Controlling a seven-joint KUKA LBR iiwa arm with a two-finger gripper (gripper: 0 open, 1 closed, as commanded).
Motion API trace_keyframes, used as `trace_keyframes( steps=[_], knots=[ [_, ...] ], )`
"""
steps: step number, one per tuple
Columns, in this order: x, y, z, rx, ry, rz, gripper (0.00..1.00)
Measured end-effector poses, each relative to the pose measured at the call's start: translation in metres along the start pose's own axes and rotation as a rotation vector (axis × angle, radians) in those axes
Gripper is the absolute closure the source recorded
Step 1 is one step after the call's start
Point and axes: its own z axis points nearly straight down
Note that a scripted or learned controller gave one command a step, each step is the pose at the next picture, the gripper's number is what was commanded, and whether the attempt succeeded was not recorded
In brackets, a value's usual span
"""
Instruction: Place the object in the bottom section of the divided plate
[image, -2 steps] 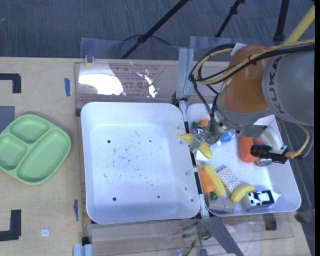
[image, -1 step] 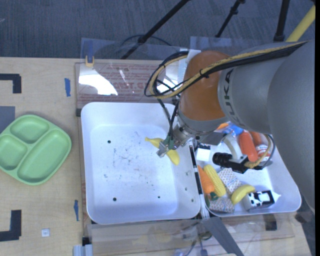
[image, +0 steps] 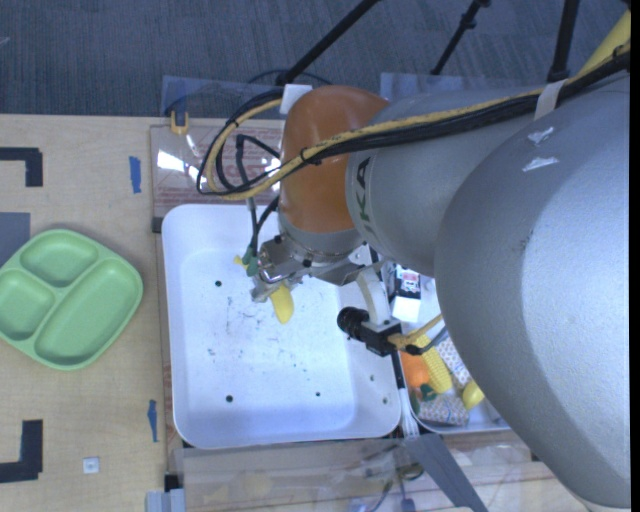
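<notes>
The green divided plate (image: 68, 297) lies on the bench at the left, outside the bins; its long bottom section (image: 90, 312) faces the left bin. My gripper (image: 270, 285) hangs over the upper middle of the left white bin (image: 200, 400), well to the right of the plate. A small yellow object (image: 283, 304) sticks out downward from between its fingertips, and the fingers are shut on it. The orange wrist band and grey arm hide the bin's back right part.
The right bin (image: 455, 420) holds several small items, among them an orange piece (image: 416, 372), a yellow piece (image: 470, 396) and a white box (image: 406, 285). Cables run over the back of the bench. Blue tape marks sit beside the left bin.
</notes>
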Motion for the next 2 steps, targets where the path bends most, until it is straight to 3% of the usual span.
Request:
trace_keyframes(
  steps=[1, 2],
  knots=[
    [0.000, 0.000, 0.000, 0.000, 0.000, 0.000, 0.00],
    [-0.081, -0.012, -0.097, 0.002, -0.001, 0.492, 0.00]
  ],
)
